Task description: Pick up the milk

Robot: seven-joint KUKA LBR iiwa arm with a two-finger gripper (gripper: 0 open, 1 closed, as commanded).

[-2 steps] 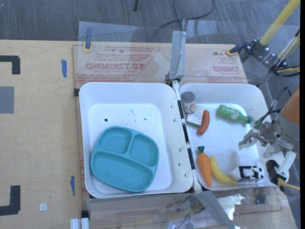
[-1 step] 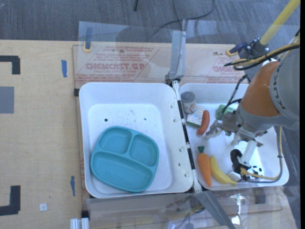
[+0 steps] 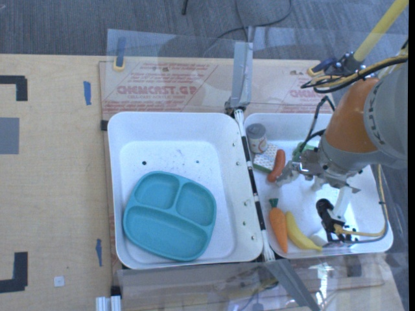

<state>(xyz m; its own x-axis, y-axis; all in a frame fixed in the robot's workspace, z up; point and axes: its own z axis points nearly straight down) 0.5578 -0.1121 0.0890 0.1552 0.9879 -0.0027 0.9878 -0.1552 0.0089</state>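
Milk carton (image 3: 262, 161), small, white and green, sits in the right white bin (image 3: 301, 198) between a grey tin can (image 3: 256, 136) and a red chilli (image 3: 278, 164). Jaws hover close beside the chilli. Spread or pressed together, can't tell.

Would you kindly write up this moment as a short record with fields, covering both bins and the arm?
left bin: holds a teal divided plate
right bin: grey can in its upper-left corner; below the can a small white-and-green carton, probably the milk; red sausage-like item just right of the carton; carrot and banana side by side at the lower edge
gripper: over the right bin, just right of the red item
task state: carton lying in the bin, not yet lifted
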